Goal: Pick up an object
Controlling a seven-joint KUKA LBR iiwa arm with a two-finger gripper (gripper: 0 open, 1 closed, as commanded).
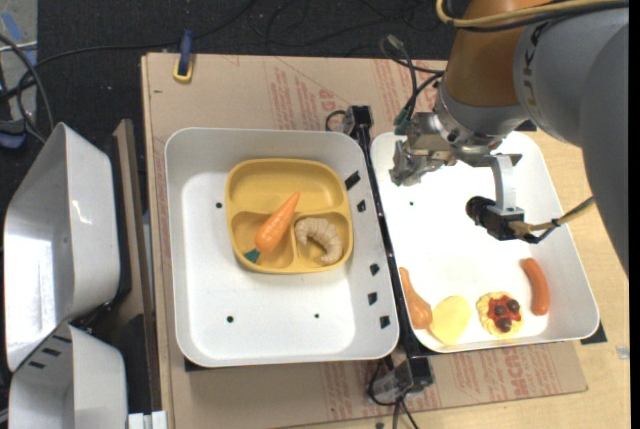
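Items I log as candidates for picking, right bin [450, 207], near edge:
- sausage [538, 285], reddish-orange, lying lengthwise by the right wall
- small tart [500, 312] with dark red topping, just beside the sausage
- pale yellow disc [450, 318], near the tart
- orange drumstick-shaped piece [414, 297], touching the disc, along the left wall

Gripper [408, 165]: over the far left corner of the right bin, well apart from all four items; I cannot tell whether it is spread or pressed together

Left bin [270, 307]: yellow divided plate [240, 182] holding a carrot [277, 222], tilted across the divider, and a pale shrimp [322, 237] in the right compartment

Arm [580, 67]: grey, orange band [495, 27], entering from the right

Bench [260, 87]: brown board under both bins
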